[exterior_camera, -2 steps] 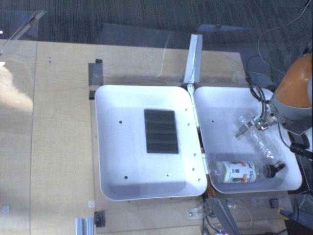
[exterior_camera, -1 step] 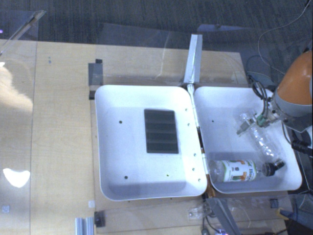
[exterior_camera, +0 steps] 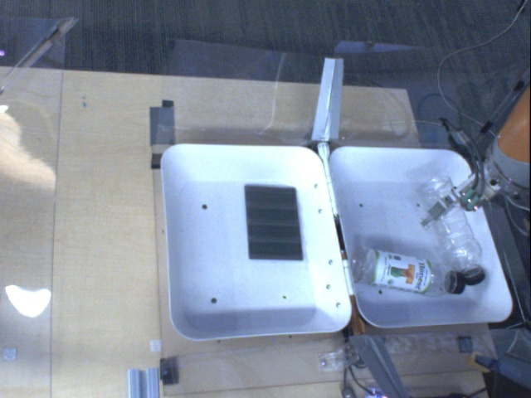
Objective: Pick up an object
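a clear plastic bottle with a white and orange label and a black cap (exterior_camera: 404, 273) is seen lying on its side in the right white bin (exterior_camera: 377, 177), below the claw (exterior_camera: 441, 207), whose state cannot be told.

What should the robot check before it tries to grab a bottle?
1. Something to grab in the right bin: ok, a labelled bottle lies on its side and a clear bottle lies near the arm.
2. Pincer above that bin: ok, over the clear bottle.
3. Pincer holding something already: cannot tell.
4. Labelled bottle free of the bin wall: not ok, one end lies near the divider.
5. Dark pad out of the way: ok, it lies in the left bin.
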Robot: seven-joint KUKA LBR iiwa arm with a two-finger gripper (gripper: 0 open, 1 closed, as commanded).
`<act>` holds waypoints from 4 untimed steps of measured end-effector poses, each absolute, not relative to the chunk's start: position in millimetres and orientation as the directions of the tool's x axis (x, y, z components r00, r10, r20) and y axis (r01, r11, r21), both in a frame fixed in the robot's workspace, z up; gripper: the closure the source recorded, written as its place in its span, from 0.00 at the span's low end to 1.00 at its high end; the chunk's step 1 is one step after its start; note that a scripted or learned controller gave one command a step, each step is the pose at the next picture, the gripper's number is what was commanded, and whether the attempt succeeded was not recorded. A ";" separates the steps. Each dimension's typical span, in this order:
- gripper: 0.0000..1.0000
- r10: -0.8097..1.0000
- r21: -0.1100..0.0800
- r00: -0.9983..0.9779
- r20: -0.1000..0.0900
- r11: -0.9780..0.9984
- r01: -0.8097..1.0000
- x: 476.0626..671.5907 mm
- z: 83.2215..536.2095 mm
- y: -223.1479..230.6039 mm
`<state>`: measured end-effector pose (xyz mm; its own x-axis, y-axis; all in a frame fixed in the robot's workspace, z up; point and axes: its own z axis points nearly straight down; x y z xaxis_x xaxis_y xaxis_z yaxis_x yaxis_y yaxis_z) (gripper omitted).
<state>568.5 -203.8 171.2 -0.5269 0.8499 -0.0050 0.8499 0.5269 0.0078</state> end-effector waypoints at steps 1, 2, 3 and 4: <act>1.00 0.914 0.005 -0.405 -0.005 0.405 0.914 580.8 146.7 -190.7; 1.00 0.818 0.009 -0.575 -0.002 0.575 0.818 554.4 110.4 -201.7; 1.00 0.660 0.033 -0.750 -0.040 0.751 0.659 536.7 104.1 -198.9; 1.00 0.776 0.006 -0.631 -0.009 0.631 0.776 489.5 168.3 -206.1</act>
